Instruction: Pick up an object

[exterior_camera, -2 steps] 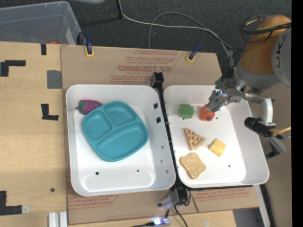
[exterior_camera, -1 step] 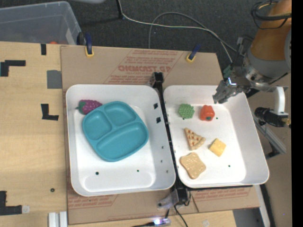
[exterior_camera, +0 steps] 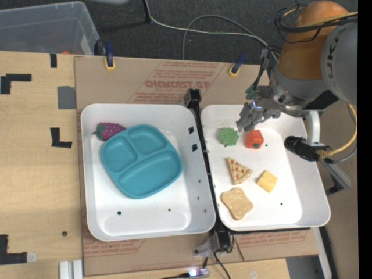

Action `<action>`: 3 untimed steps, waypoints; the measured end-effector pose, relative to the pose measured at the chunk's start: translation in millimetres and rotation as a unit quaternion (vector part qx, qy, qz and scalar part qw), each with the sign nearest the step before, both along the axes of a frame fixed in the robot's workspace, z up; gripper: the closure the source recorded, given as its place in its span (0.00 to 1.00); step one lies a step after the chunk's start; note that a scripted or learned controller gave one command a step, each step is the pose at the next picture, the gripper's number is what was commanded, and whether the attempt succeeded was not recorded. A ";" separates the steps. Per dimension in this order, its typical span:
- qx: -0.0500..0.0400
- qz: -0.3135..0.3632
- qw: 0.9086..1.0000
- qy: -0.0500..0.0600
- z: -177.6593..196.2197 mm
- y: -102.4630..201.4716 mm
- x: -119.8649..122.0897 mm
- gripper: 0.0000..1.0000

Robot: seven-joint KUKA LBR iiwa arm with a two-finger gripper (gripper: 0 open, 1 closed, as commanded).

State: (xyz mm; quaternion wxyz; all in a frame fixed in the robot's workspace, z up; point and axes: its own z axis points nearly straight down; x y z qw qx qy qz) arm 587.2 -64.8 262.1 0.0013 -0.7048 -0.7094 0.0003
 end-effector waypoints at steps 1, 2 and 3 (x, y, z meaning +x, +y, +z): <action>0.000 0.000 1.000 0.000 3.1 53.8 -1.9 1.00; -0.001 0.000 1.000 0.000 -0.6 112.7 -0.1 1.00; -0.001 0.000 1.000 0.000 -2.2 166.3 -10.9 1.00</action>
